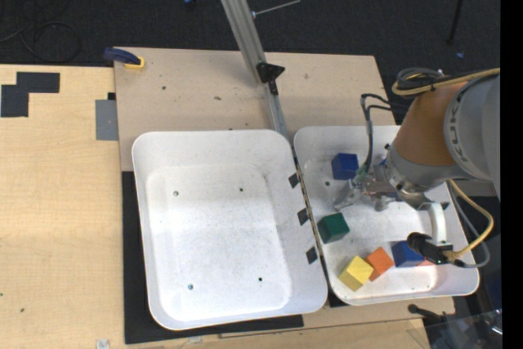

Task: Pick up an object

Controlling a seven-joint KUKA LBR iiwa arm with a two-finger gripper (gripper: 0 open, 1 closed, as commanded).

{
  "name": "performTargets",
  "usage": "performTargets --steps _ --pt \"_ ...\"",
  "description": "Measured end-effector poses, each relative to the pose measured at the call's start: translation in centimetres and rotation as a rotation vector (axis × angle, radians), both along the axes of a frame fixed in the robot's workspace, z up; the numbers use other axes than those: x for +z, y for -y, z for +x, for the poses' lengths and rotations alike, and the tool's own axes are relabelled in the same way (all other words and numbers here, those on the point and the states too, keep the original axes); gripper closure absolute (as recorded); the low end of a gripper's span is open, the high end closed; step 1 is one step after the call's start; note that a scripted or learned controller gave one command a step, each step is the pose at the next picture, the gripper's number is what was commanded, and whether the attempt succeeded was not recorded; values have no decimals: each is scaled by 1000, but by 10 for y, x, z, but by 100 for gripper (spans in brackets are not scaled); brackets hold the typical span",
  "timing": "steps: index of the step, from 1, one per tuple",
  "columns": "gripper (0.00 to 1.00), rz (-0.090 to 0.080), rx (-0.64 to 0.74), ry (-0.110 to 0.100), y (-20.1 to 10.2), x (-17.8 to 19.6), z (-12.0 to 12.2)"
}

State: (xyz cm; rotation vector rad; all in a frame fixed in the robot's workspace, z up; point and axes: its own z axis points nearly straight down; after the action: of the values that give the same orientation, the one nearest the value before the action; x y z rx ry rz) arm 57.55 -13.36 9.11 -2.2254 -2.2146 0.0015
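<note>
a dark floor is lying behind a pale wooden tabletop (pixel 204 90) that is carrying two shallow white bins side by side. the left bin (pixel 214 229) is lying next to the right bin (pixel 433 282), which is holding the blocks. going left to right there: a green block (pixel 333 227) is lying near the divider, turned askew to the bin walls; a blue block (pixel 345 166) is sitting farther back; a yellow block (pixel 356 272), an orange block (pixel 380 261) and a second blue block (pixel 406 254) are touching in a row rising toward the right. the arm (pixel 445 135) is reaching in from the right, bending down so the tool (pixel 359 190) is hanging low between the rear blue block and the green one; whether it is apart or together is not clear.
</note>
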Motion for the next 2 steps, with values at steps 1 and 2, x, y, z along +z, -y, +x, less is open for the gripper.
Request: performTargets --steps 1,2 --pt "100 1 -6 0 1 11 0" --pt "100 0 -6 2 3 53 -3"
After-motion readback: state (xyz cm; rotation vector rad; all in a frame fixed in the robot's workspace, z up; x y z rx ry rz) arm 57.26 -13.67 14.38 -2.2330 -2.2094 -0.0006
